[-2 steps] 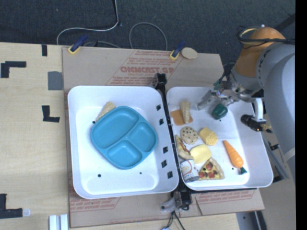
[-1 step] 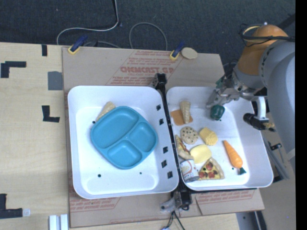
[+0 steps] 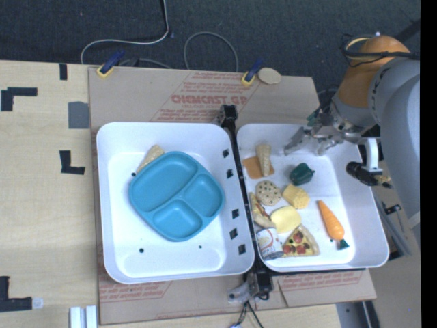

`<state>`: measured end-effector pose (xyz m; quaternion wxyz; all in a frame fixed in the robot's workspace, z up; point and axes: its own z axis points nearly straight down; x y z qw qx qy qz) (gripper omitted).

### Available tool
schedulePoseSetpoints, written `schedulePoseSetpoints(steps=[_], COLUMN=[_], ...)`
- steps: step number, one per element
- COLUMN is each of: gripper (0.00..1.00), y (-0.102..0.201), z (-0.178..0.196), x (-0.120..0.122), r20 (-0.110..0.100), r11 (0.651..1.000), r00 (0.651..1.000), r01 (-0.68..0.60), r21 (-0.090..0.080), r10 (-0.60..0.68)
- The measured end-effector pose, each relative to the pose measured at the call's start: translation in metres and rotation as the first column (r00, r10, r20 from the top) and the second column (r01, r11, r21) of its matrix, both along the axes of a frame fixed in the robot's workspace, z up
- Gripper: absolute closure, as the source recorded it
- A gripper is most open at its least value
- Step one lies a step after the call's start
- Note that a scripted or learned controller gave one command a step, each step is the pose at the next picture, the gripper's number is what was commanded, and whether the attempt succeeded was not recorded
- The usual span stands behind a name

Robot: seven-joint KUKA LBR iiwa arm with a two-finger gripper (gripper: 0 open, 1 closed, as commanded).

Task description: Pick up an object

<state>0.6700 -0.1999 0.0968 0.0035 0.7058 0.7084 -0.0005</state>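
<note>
Carrot [image 3: 331, 221]: orange, tapered, lying diagonally in right bin [image 3: 365, 251].

Two white bins [image 3: 109, 183] sat side by side on the bench, and the left one held one blue divided plate [image 3: 176, 195]. The right bin carried one carrot [image 3: 331, 220], one pizza slice [image 3: 301, 242], one cookie [image 3: 268, 192] and one dark green piece [image 3: 301, 174]. Several yellowish food pieces [image 3: 285, 219] lay there too, too jumbled to count exactly.
</note>
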Motion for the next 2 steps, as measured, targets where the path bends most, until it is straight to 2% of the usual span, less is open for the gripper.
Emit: schedulePoseSetpoints(steps=[1,2], gripper=[0.00,0.00], y=[0.047,0.067], z=[-0.010,-0.008], x=[-0.035,-0.111], r20=[0.000,-0.004], r11=[1.000,1.000], r00=[1.000,1.000], r01=[0.001,0.005], r21=[0.001,0.005], r10=[-0.001,-0.005])
